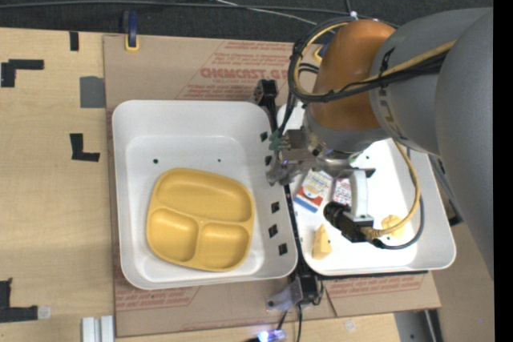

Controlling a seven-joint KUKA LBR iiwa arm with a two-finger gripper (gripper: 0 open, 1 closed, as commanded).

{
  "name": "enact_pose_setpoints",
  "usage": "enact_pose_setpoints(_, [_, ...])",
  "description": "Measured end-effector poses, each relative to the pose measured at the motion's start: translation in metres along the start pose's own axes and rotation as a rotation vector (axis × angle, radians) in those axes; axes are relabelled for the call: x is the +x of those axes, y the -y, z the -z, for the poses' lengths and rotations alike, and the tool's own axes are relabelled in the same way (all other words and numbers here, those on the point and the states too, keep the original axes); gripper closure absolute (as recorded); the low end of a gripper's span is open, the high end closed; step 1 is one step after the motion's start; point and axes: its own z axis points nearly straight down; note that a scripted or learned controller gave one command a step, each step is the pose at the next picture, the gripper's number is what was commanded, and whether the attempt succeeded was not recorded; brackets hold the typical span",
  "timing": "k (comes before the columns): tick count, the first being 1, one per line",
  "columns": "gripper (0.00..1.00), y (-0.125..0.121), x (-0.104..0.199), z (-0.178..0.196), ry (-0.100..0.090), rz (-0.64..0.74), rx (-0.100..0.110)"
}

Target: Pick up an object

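**A:** Where is the gripper (282, 162) sitting?

**B:** It is hanging low over the shared wall where the left bin (128, 124) and the right bin (437, 256) are touching, toward the far end of that wall. The grey arm (449, 84) is reaching in from the right and covering much of the right bin.

**A:** Is it spread or pressed together?

**B:** I cannot tell. The wrist is shadowing it and its parts are blurring into one another.

**A:** What is lying there for picking?

**B:** A yellow divided tray (200, 220) is lying flat in the left bin, taking up most of its floor, apart from the gripper. In the right bin, a printed packet (313, 190) with red and blue marks is lying just beside the gripper. A pale yellow wedge (321, 243) is resting nearer the front wall.

**A:** Is anything crowding the way?

**B:** The bin walls are standing right under the gripper, and the arm is overhanging the packet. Both bins are sitting on a cardboard sheet (200, 68) on the counter (48, 196).
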Motion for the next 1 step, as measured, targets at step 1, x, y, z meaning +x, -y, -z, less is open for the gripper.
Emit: enact_pose_setpoints(1, [1.0,0.0054,0.0456,0.0098,-0.001,0.001,-0.002])
